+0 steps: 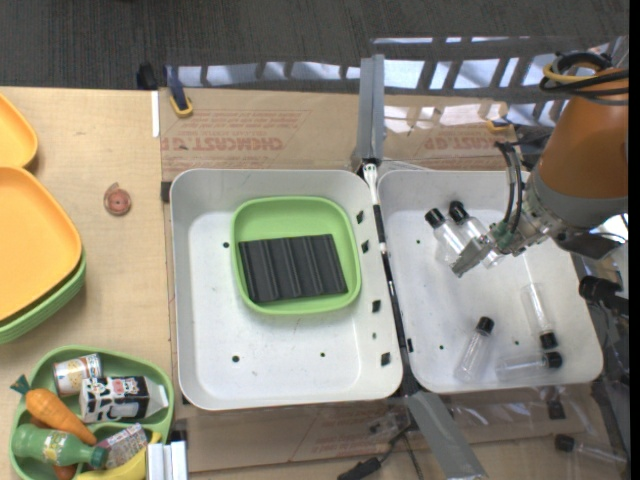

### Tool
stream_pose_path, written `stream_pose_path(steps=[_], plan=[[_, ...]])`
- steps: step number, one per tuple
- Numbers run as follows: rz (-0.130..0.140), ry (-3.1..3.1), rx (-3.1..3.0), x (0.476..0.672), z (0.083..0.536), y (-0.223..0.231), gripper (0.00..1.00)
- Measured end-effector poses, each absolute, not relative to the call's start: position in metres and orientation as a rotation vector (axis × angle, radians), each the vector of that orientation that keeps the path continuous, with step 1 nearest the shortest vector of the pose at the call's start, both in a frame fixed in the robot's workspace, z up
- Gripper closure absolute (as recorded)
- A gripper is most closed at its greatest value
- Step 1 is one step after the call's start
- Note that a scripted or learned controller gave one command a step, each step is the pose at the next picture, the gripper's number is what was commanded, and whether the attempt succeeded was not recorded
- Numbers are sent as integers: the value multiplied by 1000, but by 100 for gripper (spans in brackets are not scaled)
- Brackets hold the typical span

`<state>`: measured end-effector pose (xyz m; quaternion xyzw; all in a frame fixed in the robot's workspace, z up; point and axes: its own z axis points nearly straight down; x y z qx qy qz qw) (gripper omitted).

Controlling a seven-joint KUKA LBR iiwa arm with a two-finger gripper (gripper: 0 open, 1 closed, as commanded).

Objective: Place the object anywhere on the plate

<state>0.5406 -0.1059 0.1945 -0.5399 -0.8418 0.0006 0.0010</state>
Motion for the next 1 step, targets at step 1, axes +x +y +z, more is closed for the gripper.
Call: stream_pose_path(steps=[1], plan=[[1, -2658, -1672, 545, 191, -49, 100]])
